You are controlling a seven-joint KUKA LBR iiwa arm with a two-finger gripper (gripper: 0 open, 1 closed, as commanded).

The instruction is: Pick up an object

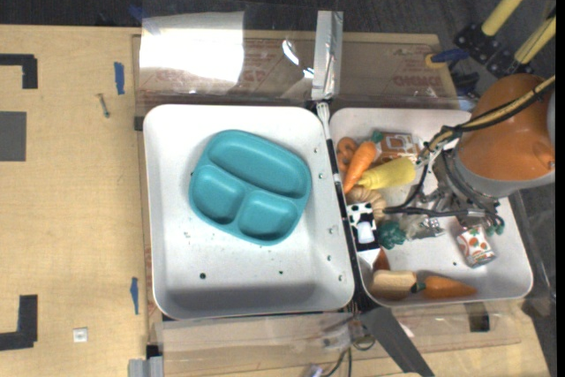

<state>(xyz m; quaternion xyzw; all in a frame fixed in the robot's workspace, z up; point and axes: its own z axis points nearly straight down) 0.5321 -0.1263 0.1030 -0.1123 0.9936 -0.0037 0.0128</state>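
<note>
Reaching in, your end effector hovers, grip state unclear; lower it onto the small green plastic toy just left.

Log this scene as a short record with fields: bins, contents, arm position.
left bin: holds one teal divided plate, three compartments, lying flat
right bin: cluttered with small toys
toys seen: carrot and yellow corn-like piece near the far-left corner; black-and-white die at the left wall; small carton with red print; second carrot along the near wall
arm: over the right bin, orange band visible
hand: over the bin's middle, finger state unclear
</note>
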